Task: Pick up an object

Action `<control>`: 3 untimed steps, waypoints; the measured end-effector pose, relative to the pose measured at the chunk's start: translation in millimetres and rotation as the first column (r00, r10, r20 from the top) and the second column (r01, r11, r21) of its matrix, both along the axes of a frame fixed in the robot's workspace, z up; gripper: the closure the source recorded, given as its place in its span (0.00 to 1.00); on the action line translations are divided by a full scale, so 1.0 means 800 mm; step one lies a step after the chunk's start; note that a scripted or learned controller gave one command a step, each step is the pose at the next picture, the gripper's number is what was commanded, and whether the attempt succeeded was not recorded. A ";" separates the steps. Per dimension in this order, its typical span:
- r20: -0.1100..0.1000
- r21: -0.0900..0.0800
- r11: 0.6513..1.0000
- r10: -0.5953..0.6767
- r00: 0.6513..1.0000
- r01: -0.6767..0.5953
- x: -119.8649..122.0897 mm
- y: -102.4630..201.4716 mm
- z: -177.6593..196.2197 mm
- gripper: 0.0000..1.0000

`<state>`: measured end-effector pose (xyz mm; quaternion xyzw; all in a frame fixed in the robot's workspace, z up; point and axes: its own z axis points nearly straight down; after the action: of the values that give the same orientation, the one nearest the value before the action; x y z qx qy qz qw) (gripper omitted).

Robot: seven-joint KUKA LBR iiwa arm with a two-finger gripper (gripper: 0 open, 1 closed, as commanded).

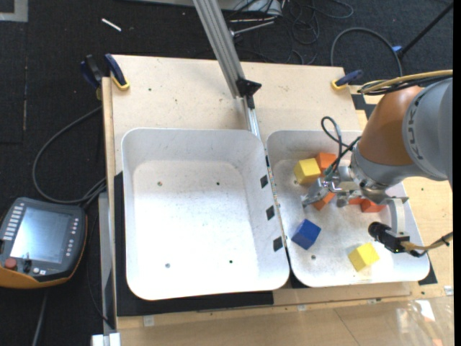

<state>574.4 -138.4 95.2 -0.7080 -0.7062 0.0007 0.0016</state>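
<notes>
a robotics lab; teach pendant (39,242), loose cables (360,38), clamped bench (216,96)

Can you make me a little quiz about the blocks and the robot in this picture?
1. True or false: the blue block lies in the left bin.
2. How many yellow blocks can you count?
3. Which thing is nearest the tool? A. an orange block B. the handheld screen C. a blue clamp

Key
1. False: it lies in the right bin, near the wall between the two bins.
2. Two: one up by the tool, one near the front edge.
3. A: orange blocks lie right around the tool, partly hidden by the arm.
</notes>
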 end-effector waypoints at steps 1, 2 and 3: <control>0.005 0.000 1.000 0.001 1.000 -0.001 0.003 0.001 0.013 1.00; 0.015 -0.004 1.000 0.008 1.000 -0.008 0.059 0.018 0.115 1.00; 0.004 -0.002 1.000 0.005 1.000 -0.005 0.054 0.017 0.108 0.00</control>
<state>617.9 -124.6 181.2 -0.7061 -0.7081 0.0003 -0.0005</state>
